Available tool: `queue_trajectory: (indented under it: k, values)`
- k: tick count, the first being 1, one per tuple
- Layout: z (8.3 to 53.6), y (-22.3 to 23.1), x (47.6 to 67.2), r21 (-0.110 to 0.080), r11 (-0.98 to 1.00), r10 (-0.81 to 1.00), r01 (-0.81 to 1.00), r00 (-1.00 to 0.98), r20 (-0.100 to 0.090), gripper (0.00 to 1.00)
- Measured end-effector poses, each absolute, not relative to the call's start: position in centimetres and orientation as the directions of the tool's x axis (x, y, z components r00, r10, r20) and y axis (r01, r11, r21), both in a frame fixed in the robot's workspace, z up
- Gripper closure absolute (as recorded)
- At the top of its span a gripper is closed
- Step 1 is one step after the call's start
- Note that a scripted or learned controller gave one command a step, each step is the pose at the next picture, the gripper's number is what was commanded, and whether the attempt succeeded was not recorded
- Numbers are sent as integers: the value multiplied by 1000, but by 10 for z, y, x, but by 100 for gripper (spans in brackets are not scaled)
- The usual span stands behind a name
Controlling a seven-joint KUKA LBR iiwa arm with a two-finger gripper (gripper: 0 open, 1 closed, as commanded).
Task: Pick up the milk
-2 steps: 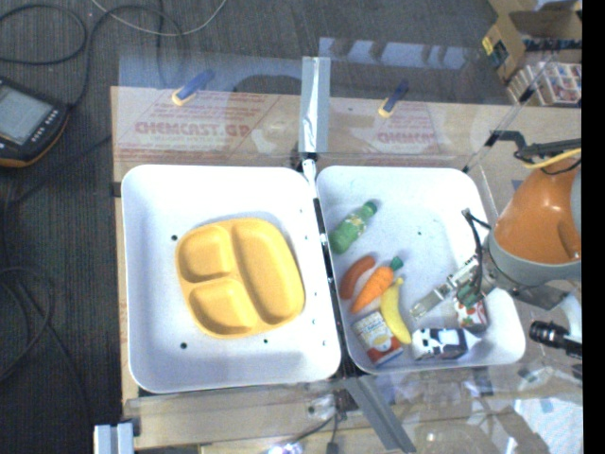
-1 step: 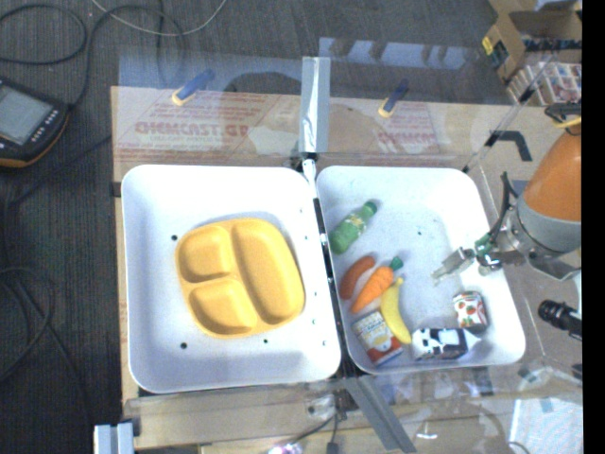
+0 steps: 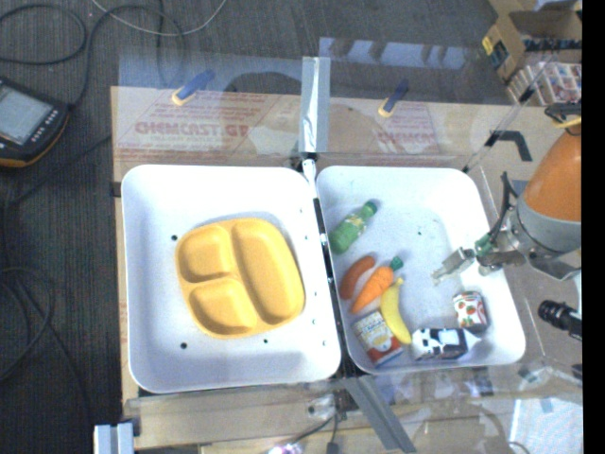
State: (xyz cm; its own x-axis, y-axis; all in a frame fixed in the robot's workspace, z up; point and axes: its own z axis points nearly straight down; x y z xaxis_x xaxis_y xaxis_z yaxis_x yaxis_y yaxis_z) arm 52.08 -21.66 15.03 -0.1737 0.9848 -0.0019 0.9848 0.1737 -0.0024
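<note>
Milk [image 3: 440, 344] lies in the right bin's [image 3: 425, 192] near right corner, while the gripper [image 3: 454, 263] hovers above, unladen, its spread impossible to tell.

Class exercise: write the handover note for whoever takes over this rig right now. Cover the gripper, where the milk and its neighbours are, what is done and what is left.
Gripper: over the right bin, above bare floor, holding nothing.
Milk: black-and-white carton lying at the right bin's near edge, apart from the gripper.
Neighbours: banana and a red-labelled carton to its left, a small red-and-white box just behind it.
Left bin: holds the yellow tray.
Done: nothing yet; milk not grasped.
Left: move to the milk, grip, lift.
</note>
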Motion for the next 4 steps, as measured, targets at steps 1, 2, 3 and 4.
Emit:
queue_trajectory:
  k: [1, 2, 3, 4]
  values:
    - [150, -217, 521, -2, 174, 985, 985, -174, -2, 0]
    - [96, -217, 489, 5, 157, 988, 988, -157, 7, 0]
    - [92, -158, 490, 18, 163, 987, 986, -163, -12, 0]
    - [126, -211, 483, -3, -118, 993, 993, 118, -2, 0]
